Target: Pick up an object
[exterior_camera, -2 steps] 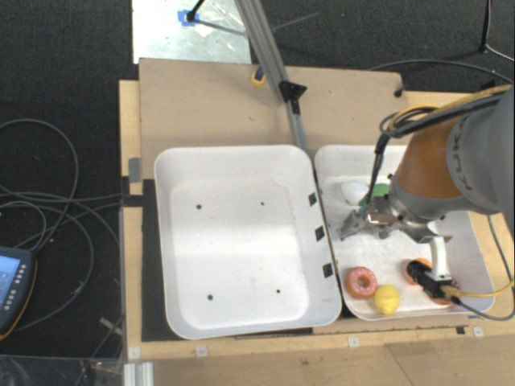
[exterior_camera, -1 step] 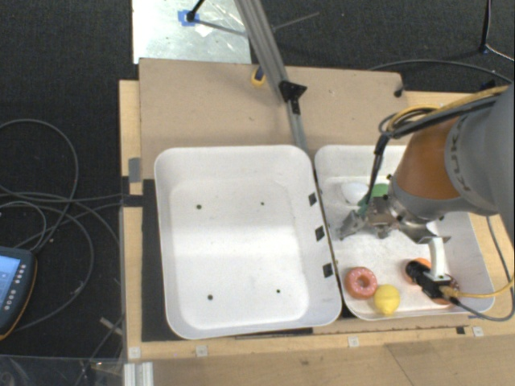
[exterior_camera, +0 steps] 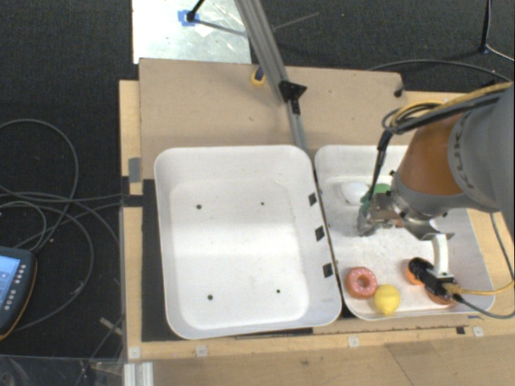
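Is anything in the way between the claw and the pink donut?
Nothing visible blocks it. The claw is low in the right bin, and the pink donut lies nearer the front edge with bare white floor between them. The yellow ball sits beside the donut, on its far side from the claw.

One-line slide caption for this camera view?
KUKA arm reaches into the right bin, gripper low near a green object; pink donut and yellow lemon lie near the front rim.

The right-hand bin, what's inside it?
In the right-hand bin lie a pink doughnut, a yellow lemon, an orange piece and something white. The arm covers the rest.
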